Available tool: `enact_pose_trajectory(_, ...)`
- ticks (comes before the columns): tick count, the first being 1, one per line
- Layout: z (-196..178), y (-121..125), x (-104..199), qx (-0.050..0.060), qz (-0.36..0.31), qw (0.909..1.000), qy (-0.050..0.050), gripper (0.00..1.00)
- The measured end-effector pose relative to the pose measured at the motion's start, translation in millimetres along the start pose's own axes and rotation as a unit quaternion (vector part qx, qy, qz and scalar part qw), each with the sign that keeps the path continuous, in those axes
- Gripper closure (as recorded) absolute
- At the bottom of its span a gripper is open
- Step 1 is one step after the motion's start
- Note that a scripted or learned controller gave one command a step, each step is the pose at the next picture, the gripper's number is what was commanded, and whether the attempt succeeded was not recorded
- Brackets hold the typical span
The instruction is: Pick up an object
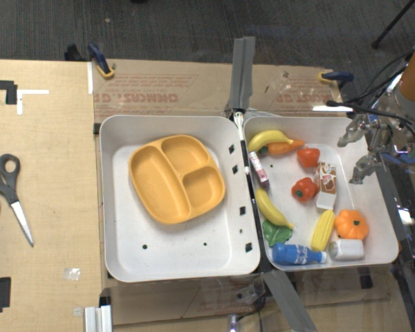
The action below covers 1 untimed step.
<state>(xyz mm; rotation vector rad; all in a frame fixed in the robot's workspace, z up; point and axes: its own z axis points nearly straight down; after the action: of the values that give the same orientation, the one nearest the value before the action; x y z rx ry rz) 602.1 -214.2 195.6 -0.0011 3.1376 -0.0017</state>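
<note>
The right bin [384, 185] holds several toy foods: a yellow banana [266, 139], an orange carrot [288, 146], a red tomato [308, 158], a red pepper [304, 189], a small printed box [326, 180], a second banana [271, 209], a corn cob [323, 229], an orange pumpkin [351, 224] and a blue bottle [297, 255]. My gripper [355, 152] hangs above the bin's right side, just right of the printed box. Its two silver fingers are spread, it is open, and nothing is between them.
The left bin [117, 206] carries a yellow divided plate [176, 178]. Scissors [10, 192] lie on the wooden bench at far left. A green toy [277, 234] and a white block [346, 249] sit near the right bin's front edge. Cables run at the right.
</note>
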Motion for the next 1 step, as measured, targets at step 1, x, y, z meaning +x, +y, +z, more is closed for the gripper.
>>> enact_pose_trajectory(1, 84.1, 15.2, 1.9, 0.003, -0.007, 0.9999, -0.008, 0.00)
